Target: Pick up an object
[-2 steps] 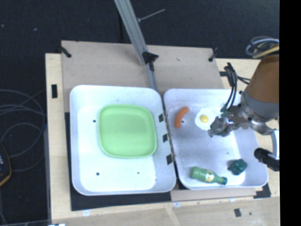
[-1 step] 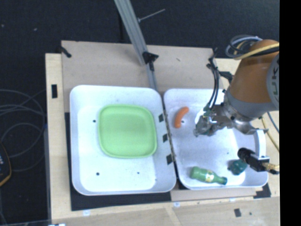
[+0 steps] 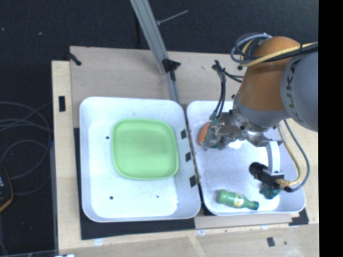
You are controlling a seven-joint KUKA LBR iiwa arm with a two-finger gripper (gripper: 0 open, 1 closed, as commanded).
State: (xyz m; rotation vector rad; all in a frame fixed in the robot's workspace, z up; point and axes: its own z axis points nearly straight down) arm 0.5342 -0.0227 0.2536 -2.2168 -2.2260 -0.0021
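- Two shallow white bins sit side by side on a pale wooden surface (image 3: 123,74), which fills the middle of the frame.
- Left bin (image 3: 96,122): a square green plate (image 3: 145,149) with rounded corners lies flat near its centre, well apart from the walls.
- A grey pole (image 3: 150,25) runs at a slant from the top centre of the frame down to the gap between the bins.
- Right bin (image 3: 230,170): an orange object (image 3: 203,133) lies in its upper left corner, close to the wall shared with the left bin.
- The gripper (image 3: 215,138) is low in that same corner, just to the right of the orange object and touching it or very nearly so. I cannot tell whether the gripper is apart, together or clamped on anything.
- A green bottle (image 3: 236,199) lies on its side near the lower wall of the right bin, well apart from the gripper.
- The arm (image 3: 268,84), orange above grey, reaches in from the upper right of the frame.
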